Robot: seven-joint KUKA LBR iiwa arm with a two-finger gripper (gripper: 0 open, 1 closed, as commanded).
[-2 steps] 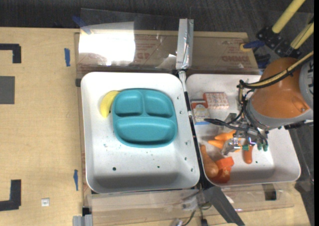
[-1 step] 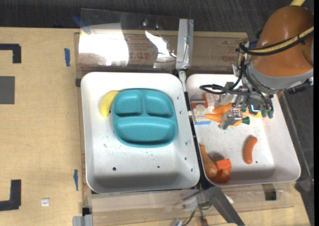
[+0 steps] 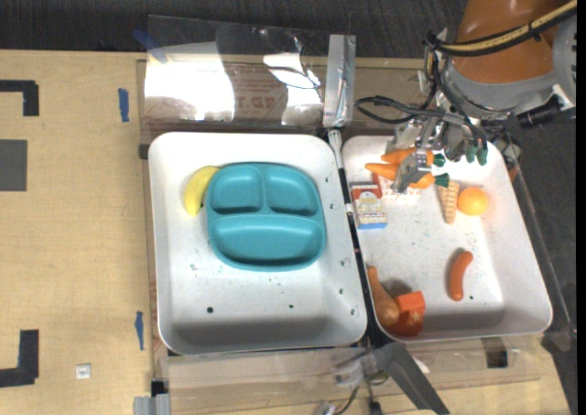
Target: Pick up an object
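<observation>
The right bin point(image 3: 517, 299) holds several toy foods. An orange carrot point(image 3: 383, 167) lies at its back left, and my gripper point(image 3: 414, 164) hangs right at the carrot's right end, low over the bin. Whether it grips the carrot is unclear. An orange fruit point(image 3: 473, 202) and a waffle cone point(image 3: 448, 200) lie just right of the gripper. A small red-and-white carton point(image 3: 369, 206) sits in front of the carrot. A red sausage point(image 3: 459, 274) lies further forward.
The left bin point(image 3: 247, 317) carries a teal divided plate point(image 3: 265, 214) with a yellow banana point(image 3: 194, 190) under its left edge. An orange block point(image 3: 411, 305) and a brown sausage point(image 3: 381, 292) sit in the right bin's front left corner. Clear plastic sheeting point(image 3: 238, 83) stands behind the bins.
</observation>
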